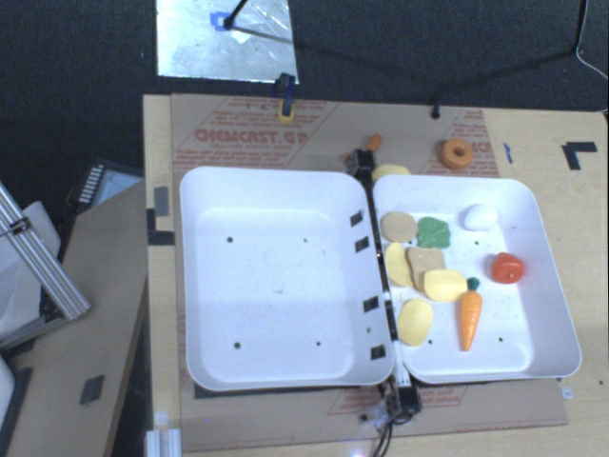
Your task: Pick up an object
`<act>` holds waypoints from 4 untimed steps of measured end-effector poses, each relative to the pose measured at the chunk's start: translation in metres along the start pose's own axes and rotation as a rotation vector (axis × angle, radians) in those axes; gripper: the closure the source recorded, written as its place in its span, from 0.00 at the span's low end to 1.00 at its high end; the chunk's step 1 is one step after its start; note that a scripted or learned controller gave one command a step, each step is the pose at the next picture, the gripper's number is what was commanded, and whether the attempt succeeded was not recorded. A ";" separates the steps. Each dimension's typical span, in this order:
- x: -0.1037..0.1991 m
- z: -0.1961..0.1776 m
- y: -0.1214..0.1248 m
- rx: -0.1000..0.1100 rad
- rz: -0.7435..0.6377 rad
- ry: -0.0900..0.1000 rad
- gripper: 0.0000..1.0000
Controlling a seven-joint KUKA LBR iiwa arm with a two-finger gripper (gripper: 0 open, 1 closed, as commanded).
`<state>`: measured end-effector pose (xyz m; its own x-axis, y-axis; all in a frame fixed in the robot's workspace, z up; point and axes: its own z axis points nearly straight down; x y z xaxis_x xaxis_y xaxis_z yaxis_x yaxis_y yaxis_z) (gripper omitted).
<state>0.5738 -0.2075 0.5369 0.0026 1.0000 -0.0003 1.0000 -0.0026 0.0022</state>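
Worktop (238, 127) carries two shallow white bins side by side. Left bin (276, 279) shows bare white floor with a few small dark dots. Right bin (533, 331) holds the toy food, mostly clustered toward its left half. Round tan piece (399, 226) near the top left, green leafy piece (434, 231) just beside it on the right. Below them a tan square slice (426, 258) lying over a pale yellow piece (399, 265); a yellow lump (444, 285) touches the slice's lower edge. Another yellow oval (415, 321) sits lower, near the bin's left wall. Orange carrot (469, 318) with a green tip lies roughly upright, just right of the yellow lump. Red tomato (507, 268) sits apart toward the right side; white egg (480, 217) sits near the top right. Outside the bins, a small doughnut (457, 153) rests on the worktop above the right bin, and a yellow object (390, 171) peeks over that bin's top edge. State of the claw: cannot tell.
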 end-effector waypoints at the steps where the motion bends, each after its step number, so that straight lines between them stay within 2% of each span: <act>1: 0.002 0.000 -0.087 -0.002 0.000 -0.001 1.00; 2: 0.055 0.112 -0.088 0.009 -0.010 0.003 1.00; 3: 0.023 0.107 -0.020 -0.004 -0.004 -0.003 1.00; 4: 0.000 0.094 0.003 -0.003 -0.004 -0.003 1.00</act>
<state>0.5768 -0.2076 0.4425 -0.0009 1.0000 -0.0034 1.0000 0.0010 0.0055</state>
